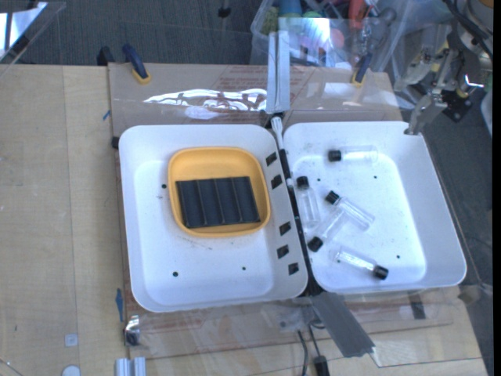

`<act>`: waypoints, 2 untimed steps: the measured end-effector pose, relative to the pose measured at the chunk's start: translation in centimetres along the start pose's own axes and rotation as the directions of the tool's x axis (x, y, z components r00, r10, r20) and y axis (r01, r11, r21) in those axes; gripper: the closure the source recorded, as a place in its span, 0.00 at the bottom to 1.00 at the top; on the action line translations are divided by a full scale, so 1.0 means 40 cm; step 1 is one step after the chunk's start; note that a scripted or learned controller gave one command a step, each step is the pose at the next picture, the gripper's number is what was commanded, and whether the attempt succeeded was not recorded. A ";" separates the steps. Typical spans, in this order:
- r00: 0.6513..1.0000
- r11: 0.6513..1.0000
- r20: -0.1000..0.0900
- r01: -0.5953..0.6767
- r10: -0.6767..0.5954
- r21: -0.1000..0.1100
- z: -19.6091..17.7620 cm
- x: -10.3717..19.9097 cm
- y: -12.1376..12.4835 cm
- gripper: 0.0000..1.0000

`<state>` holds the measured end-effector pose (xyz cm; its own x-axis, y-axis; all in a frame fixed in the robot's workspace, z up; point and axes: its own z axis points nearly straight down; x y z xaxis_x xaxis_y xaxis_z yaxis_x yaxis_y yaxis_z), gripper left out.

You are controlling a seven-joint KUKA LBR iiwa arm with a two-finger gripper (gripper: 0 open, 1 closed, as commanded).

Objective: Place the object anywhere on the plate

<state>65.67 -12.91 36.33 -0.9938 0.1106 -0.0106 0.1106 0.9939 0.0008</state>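
Clear plastic vials with black caps (345, 210) scattered in right white bin (438, 233); yellow squarish plate (219, 160) left; finger state indiscernible.

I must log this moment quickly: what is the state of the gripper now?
Gripper: at the right bin's upper right corner, above it; state cannot be told.
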 end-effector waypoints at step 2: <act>0.991 0.991 0.000 0.131 -0.131 0.001 -0.170 0.014 -0.185 1.00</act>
<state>64.20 -20.22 43.14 -0.9997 -0.0205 -0.0110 -0.0205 0.9998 -0.0016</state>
